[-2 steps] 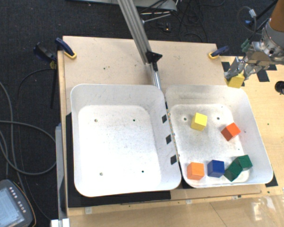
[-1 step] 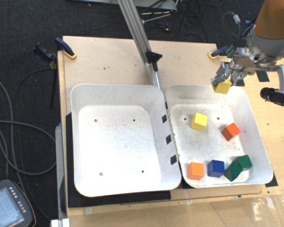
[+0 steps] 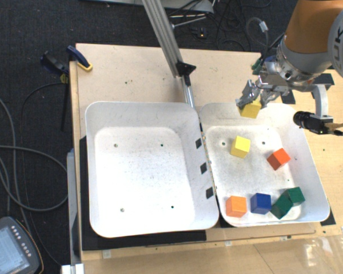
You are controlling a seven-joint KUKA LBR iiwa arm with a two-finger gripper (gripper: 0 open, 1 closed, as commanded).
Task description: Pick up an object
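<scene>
My gripper (image 3: 252,100) hangs above the far edge of the right bin (image 3: 308,178), shut on a yellow block (image 3: 250,109) that shows between its fingers, lifted off the bin floor. On the floor of that bin lie another yellow block (image 3: 240,146), an orange-red block (image 3: 278,158), an orange block (image 3: 236,205), a blue block (image 3: 261,202) and two green blocks (image 3: 288,201) at the near right corner.
The left bin (image 3: 103,170) lies beside the right one, with a low divider between them. A slanted metal pole (image 3: 163,30) runs from the top of the view down to the bins' far joint. A clamp (image 3: 74,59) sits at the bench's far left corner.
</scene>
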